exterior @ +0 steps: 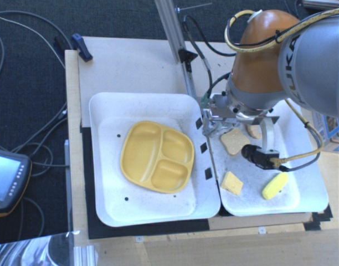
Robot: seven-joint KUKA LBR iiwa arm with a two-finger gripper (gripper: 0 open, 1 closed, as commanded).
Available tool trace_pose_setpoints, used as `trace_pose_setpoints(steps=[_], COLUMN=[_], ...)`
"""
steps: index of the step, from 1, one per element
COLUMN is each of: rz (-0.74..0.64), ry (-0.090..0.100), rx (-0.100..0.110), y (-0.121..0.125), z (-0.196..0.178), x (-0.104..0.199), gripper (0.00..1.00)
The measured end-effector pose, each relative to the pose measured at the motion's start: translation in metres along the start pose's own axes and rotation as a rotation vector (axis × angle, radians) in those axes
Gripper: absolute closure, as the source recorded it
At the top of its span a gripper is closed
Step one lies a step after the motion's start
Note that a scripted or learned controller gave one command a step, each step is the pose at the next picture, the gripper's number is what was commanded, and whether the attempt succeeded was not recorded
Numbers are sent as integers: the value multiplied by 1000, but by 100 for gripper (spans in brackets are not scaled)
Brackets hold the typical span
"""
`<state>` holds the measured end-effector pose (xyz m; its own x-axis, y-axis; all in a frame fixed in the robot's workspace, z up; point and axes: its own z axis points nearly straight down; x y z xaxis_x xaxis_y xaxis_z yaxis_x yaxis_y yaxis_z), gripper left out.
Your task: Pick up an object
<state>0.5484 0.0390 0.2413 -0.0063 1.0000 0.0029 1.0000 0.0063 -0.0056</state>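
My gripper (215, 122) hangs low over the left side of the right bin (308, 195), close to the wall shared with the left bin. A tan slice of toast (232, 141) lies just to its lower right, touching or nearly touching it. A second tan piece (253, 131) peeks out from under the wrist. Nearer the front lie a pale yellow cheese wedge (232, 183) and a yellow corn cob (275, 185). Nothing can be seen held in the gripper.
The left bin (103, 148) holds a yellow divided plate (157, 156). A slanted metal pole (172, 26) rises behind the bins. The bulky grey and orange arm (280, 54) covers the right bin's back part. Cables and a blue clamp (81, 46) lie at the left.
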Motion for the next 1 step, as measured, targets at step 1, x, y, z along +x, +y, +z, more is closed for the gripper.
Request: trace_pose_setpoints(steps=[1], rz=[0], ry=[0], rx=[0], y=[-32], z=[12], x=[46], gripper=[100])
